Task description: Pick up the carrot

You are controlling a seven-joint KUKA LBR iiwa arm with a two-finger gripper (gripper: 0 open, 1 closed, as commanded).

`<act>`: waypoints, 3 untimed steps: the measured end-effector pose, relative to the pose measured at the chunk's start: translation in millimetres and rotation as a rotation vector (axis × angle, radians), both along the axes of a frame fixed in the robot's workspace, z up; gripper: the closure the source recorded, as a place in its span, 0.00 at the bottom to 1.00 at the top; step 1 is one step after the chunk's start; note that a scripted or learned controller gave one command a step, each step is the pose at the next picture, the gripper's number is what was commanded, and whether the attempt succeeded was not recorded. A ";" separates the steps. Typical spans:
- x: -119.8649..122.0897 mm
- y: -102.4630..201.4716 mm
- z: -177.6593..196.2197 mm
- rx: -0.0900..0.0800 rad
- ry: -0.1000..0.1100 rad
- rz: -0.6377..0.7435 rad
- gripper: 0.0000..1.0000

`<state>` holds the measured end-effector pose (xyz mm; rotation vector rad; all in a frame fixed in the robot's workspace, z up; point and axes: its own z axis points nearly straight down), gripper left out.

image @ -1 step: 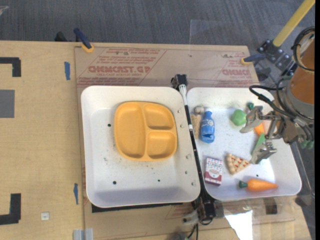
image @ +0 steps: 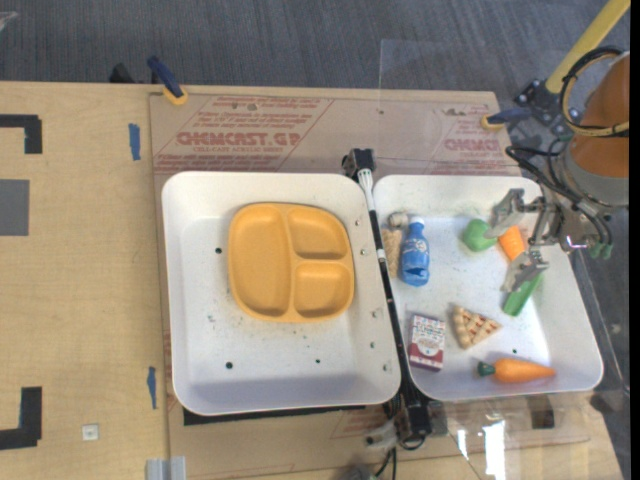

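Carrot (image: 514, 371) near right bin's (image: 586, 368) front edge, tool (image: 527, 236) behind.

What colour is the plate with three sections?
The divided plate is yellow-orange, seen in the camera view.

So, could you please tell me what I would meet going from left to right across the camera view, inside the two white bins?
Yellow three-compartment plastic plate → blue plastic bottle → red-and-white small carton → tan waffle-patterned wedge → orange toy carrot with green top, in the right bin's near corner.
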<state>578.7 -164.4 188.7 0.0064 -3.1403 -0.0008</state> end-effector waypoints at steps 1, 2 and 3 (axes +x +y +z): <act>37.5 -25.8 -91.5 -0.001 -0.010 -0.165 0.00; 40.6 -24.8 -79.1 -0.003 -0.020 -0.163 1.00; 15.9 -59.0 -98.8 -0.003 -0.013 0.370 1.00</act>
